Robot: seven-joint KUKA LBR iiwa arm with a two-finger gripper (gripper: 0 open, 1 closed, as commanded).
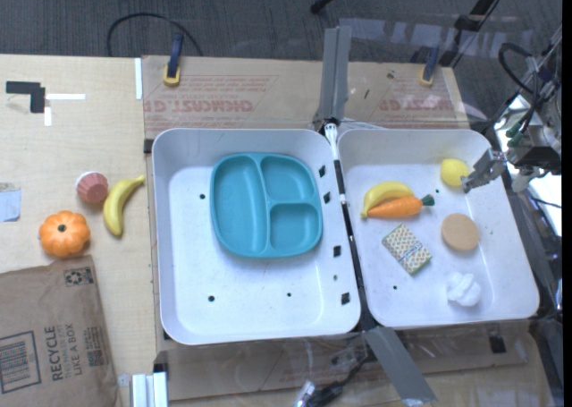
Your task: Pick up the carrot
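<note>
The orange carrot (395, 208) lies in the right bin (509, 244), left of its middle, with its green stub pointing right. A yellow banana (386, 192) touches the carrot's upper side. My gripper (480, 173) reaches in over the bin's right rim, well to the right of the carrot and just beside a yellow lemon (453, 172). I see nothing held in it.
The right bin also holds a round tan disc (461, 233), a patterned packet (407, 248) and a white crumpled lump (462, 289). A teal divided plate (266, 204) sits in the left bin (179, 253). On the bench at left lie a second banana (121, 204), a small pumpkin (64, 233) and a pink cupcake (92, 188).
</note>
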